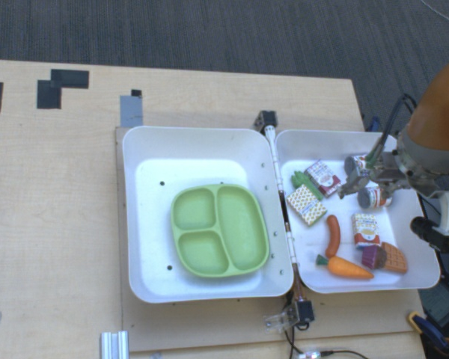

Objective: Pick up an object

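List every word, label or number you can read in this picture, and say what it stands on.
None can be read.
Small white carton with red print: too blurred.
Small packet with purple and white print: too blurred.
Yellow-and-white checked packet: pattern, no legible text.
Small tin can with label: too small.

**Right bin contents: toy food items**

- Carrot [348, 268]: orange, lying flat at the near edge, tip pointing right.
- Sausage [333, 235]: red-orange, lying just beyond the carrot, running near to far.
- Checked packet [306, 204]: yellow-and-white, tilted, near the bin's left wall.
- Green item [302, 179]: just beyond the checked packet.
- Purple-and-white packet [323, 176]: touching the green item's right side.
- Small can [374, 197]: on its side, right of centre.
- White-and-red carton [366, 229]: upright, nearer than the can.
- Waffle piece [393, 258]: brown, at the near right, with a purple item [372, 256] beside it.
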Robot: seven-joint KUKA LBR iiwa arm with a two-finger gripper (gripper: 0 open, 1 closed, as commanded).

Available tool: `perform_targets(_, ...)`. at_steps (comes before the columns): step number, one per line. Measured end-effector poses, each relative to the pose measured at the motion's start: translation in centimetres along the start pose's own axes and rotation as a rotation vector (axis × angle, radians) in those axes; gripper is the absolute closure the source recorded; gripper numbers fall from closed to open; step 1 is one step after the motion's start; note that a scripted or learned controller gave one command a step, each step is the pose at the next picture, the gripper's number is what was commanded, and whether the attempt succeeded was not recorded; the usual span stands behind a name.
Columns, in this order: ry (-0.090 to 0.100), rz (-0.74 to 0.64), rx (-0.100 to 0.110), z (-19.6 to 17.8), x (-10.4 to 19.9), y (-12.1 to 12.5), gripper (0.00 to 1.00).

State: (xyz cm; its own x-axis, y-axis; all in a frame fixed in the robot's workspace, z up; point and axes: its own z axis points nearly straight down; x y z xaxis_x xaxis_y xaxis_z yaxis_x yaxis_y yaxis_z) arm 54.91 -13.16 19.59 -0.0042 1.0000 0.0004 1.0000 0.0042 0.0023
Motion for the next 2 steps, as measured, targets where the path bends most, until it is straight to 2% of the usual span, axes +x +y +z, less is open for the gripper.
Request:
perform_targets(1, -0.001, 0.002, -0.011, 9.6, 1.9, 3.1, 0.0)
perform_targets(2, -0.003, 0.003, -0.018, 10.6, 3.4, -4.0, 0.0)
